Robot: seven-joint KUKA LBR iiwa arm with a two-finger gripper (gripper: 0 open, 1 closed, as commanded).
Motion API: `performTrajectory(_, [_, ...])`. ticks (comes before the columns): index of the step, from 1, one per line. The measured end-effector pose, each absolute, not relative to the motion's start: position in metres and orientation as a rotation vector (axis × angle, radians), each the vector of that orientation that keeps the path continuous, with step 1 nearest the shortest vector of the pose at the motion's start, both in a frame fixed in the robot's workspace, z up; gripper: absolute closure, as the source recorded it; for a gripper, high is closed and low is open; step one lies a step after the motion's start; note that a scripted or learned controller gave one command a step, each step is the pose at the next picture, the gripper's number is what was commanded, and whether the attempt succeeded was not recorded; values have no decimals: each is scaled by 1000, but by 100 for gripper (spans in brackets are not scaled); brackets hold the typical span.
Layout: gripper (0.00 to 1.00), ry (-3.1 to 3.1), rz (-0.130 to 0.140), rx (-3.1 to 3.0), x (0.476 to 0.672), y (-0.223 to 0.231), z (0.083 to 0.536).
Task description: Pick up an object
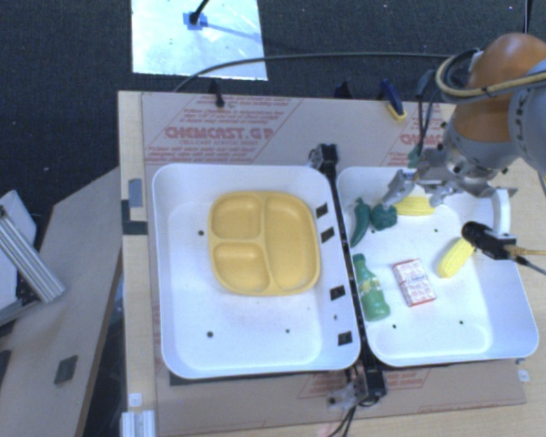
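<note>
Nothing is lifted yet. The hand (pixel 417 188) hangs over the right bin's (pixel 500 335) far edge, fingers spread and grasping nothing, seemingly just above a yellow toy (pixel 415 208) beside the green pepper (pixel 383 215). The grab and lift remain.

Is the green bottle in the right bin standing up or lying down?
Lying down: the green bottle rests lengthwise on the right bin's floor, near the divider.

pincer (pixel 419 188) above yellow banana (pixel 415 207) in right bin (pixel 510 335).
</note>
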State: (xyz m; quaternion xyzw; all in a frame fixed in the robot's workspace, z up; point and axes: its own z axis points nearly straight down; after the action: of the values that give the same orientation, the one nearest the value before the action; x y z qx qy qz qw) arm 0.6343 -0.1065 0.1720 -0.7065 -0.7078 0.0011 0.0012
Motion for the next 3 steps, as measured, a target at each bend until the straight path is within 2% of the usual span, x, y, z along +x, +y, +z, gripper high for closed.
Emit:
performTrajectory(1, [0,-2222,3,-2218,625,-106,124])
performTrajectory(2, [100,-2225,0,-2219,627,-107,136])
performTrajectory(3, [100,-2231,-6,-2221,635,-108,198])
